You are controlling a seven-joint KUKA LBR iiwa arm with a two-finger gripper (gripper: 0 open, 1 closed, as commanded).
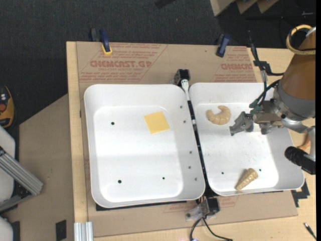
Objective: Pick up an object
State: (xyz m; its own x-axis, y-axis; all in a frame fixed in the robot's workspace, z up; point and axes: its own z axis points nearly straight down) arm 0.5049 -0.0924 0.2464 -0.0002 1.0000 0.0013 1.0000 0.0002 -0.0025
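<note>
A tan croissant-shaped piece (219,115) lies in the upper part of the right bin (281,182). A beige cone (247,178) rests near that bin's front edge. A flat yellow square (156,122) sits in the left bin (100,185), towards its back. My gripper (252,125) hangs over the right bin, just to the right of the croissant and apart from it. Its fingers are spread, with nothing between them.
The two bins meet along a black-clipped seam (194,139) in the middle of the brown board. Blue clamps (222,44) hold the board's far edge. The arm's grey body and orange band (301,79) cover the right bin's far right side.
</note>
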